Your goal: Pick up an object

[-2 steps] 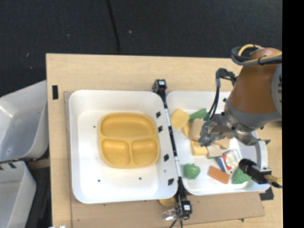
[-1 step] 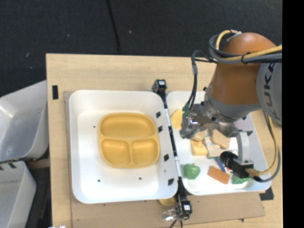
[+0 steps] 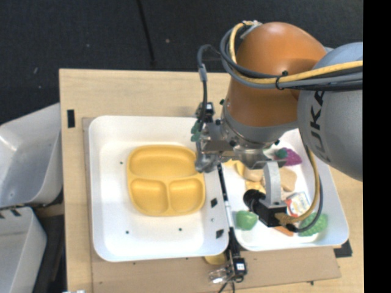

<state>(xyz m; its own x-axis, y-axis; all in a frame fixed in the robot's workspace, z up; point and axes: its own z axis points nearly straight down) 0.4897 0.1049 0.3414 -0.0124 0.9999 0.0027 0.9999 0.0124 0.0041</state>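
Note:
My gripper hangs low under the orange wrist, over the divide between the two bins and right at the right rim of the yellow divided plate. That plate lies flat in the left bin. The right bin holds several small items: a green piece, a purple piece, two beige pieces, a white and red packet and a green item at the front right. The arm hides much of the right bin.
The wooden bench surrounds both bins. A white container stands off the bench to the left. White floor shows around the plate in the left bin.

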